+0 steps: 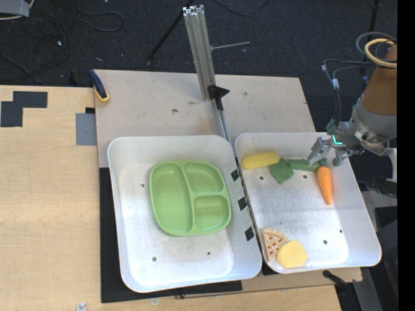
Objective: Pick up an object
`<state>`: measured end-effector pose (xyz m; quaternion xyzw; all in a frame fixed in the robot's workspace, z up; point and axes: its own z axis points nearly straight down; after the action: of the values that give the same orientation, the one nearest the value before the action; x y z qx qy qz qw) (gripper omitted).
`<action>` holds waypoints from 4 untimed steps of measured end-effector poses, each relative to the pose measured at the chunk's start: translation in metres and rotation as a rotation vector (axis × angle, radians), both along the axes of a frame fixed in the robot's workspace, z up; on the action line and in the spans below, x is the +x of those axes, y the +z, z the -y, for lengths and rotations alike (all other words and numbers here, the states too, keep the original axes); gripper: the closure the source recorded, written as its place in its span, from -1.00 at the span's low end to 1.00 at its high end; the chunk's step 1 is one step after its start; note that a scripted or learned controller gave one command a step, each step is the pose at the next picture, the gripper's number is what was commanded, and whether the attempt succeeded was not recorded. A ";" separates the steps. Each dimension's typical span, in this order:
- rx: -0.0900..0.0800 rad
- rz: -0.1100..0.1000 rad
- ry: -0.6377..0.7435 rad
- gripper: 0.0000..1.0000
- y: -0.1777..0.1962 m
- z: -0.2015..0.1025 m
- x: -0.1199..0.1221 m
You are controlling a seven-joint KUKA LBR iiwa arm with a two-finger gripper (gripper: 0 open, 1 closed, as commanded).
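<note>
Nearest the lens, at the right bin's [363, 238] 6 o'clock edge: a waffle piece [272, 241] touching a round yellow item [292, 254]. Carrot [325, 184] lies at that bin's 2 o'clock, a green leafy toy [288, 169] just beside it toward 9 o'clock, then a yellow corn-like piece [260, 160] at 11 o'clock; left bin [130, 238] carries a green divided plate [190, 197] on the counter [155, 102]. Hand [327, 149] hovers at the right bin's 1 o'clock rim, just above the carrot top, nothing visibly between its fingers; open or clenched, cannot tell.
</note>
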<state>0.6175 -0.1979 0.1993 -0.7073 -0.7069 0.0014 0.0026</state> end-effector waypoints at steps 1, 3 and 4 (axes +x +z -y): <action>-0.001 0.003 0.000 -1.00 0.002 0.000 0.001; 0.000 -0.002 0.001 -1.00 -0.088 -0.002 -0.012; 0.004 0.007 0.002 -1.00 -0.109 -0.005 -0.009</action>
<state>0.6083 -0.1931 0.0907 -0.7065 -0.7077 -0.0022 0.0015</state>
